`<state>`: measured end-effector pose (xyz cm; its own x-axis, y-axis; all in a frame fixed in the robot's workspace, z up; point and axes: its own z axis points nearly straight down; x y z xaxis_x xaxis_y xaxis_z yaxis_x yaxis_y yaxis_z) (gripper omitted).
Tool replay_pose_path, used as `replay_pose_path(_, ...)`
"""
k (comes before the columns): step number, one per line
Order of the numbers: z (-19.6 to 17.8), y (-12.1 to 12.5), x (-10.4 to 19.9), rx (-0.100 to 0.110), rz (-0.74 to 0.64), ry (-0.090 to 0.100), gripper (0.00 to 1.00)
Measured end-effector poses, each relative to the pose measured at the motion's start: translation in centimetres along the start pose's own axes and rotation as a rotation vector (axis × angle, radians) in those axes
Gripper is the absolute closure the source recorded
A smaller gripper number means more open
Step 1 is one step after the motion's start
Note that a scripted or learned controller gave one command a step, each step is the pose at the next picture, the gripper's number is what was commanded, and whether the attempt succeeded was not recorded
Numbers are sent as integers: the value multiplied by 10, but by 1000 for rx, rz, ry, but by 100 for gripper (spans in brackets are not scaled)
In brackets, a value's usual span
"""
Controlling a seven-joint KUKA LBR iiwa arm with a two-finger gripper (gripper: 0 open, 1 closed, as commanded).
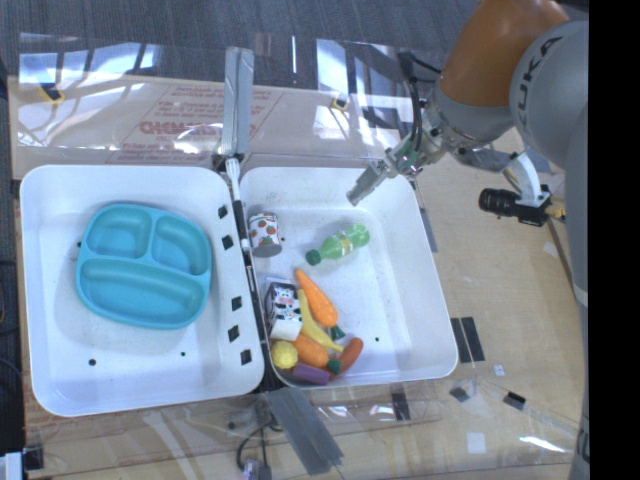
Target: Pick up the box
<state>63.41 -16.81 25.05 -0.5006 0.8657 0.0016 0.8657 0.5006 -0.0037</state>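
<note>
Bench: pale wood, two shallow white bins side by side; left bin (pixel 45 298) holds blue divided plate (pixel 145 265), right bin (pixel 425 308) holds the clutter.
Box: small milk-carton type w/ cow print (pixel 285 310), at 7 o'clock of right bin, hard against the divider wall.
Neighbours: carrot (pixel 317 298) touching box at its 3 o'clock; yellow piece (pixel 286 355) and purple piece (pixel 308 373) at its 6; can (pixel 264 234) at 12, apart; green bottle (pixel 338 245) toward 1–2, apart.
Gripper: (pixel 357 193) at 12 o'clock rim of right bin, well apart from box, nothing held; finger spread cannot be told at this res.
Step in hand: approach, not yet over box.
Advice: travel toward 7 o'clock, descend vertically; prob. best to set fingers along the 12–6 line, since wall and carrot block the 9–3 sides.
Risk: pinching carrot w/ box.
</note>
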Motion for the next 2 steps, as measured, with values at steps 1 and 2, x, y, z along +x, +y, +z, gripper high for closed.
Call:
replay_pose_path(1,-28,9,-1,0,-143,0,0)
replay_pose_path(2,38,4,12,1,-333,2,0)
